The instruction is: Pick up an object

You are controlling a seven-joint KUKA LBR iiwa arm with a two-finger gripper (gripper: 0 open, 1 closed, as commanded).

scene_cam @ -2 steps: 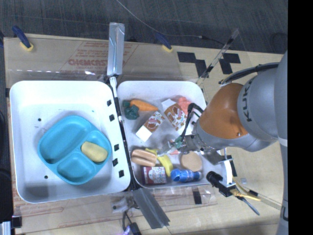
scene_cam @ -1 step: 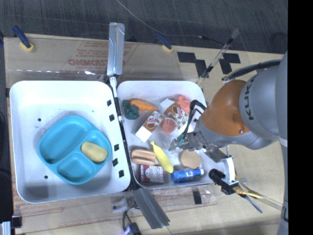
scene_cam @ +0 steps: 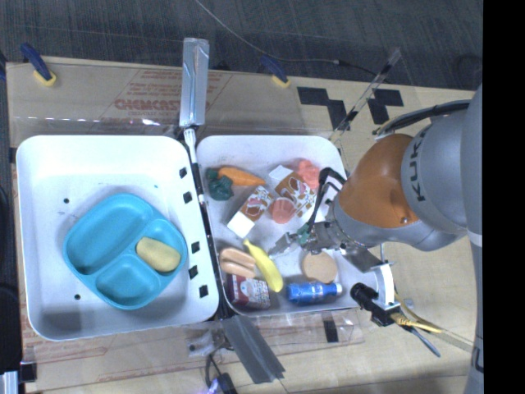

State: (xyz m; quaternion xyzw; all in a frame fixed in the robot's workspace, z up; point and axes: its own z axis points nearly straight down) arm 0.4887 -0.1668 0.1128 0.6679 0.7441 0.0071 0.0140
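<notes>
Objects: one banana (scene_cam: 267, 267), one bottle (scene_cam: 314, 291)

Grey arm (scene_cam: 447, 179) in from the right; orange-banded wrist low; gripper (scene_cam: 297, 238) leftward.

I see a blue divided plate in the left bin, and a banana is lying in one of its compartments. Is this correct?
Not quite. The camera view shows the blue divided plate in the left bin, but the thing in its compartment is a yellow potato-like lump. The banana lies in the right bin, among the other items.
</notes>
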